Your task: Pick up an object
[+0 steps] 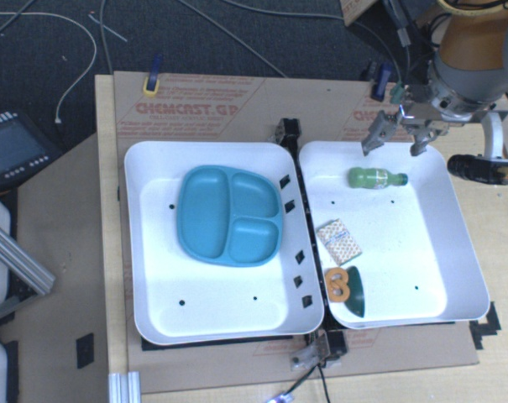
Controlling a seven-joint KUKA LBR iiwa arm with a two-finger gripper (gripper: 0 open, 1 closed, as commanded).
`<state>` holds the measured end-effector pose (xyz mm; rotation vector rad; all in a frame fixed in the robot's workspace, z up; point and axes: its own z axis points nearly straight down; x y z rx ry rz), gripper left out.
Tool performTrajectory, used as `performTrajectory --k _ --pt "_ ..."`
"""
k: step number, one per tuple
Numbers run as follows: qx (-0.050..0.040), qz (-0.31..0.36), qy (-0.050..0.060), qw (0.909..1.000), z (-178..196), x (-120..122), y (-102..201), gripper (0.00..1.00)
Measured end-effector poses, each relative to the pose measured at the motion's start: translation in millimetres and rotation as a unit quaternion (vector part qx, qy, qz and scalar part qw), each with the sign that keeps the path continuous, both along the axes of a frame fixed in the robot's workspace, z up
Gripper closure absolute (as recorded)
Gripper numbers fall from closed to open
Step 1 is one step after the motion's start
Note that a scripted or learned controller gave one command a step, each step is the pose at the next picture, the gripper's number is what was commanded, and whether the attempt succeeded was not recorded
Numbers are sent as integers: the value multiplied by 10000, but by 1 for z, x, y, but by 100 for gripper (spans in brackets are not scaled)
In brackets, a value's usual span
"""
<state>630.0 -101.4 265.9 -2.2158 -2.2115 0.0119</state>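
gripper [397,145] spread above green bottle [376,178], blue tray [229,215]

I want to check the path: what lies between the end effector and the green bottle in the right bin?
In the camera view, just bare white bin floor lies between the open end effector and the green bottle just below it.

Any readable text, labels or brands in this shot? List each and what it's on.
"CHEMCAST GP", in red, on the brown board under the bins, behind the left bin.
More red print on the same board behind the right bin: too blurred to read.
Green bottle label: too small to read.
Patterned packet: no legible text.
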Motion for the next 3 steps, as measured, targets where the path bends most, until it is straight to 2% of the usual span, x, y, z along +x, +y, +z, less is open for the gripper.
performTrajectory --k 1,2,3 --pt "-8 11 -62 10000 7 2 0 0" --pt "-6 6 -32 10000 -49 -6 -5 0" --pt "-3 9 -34 10000 -112 -3 -4 0"
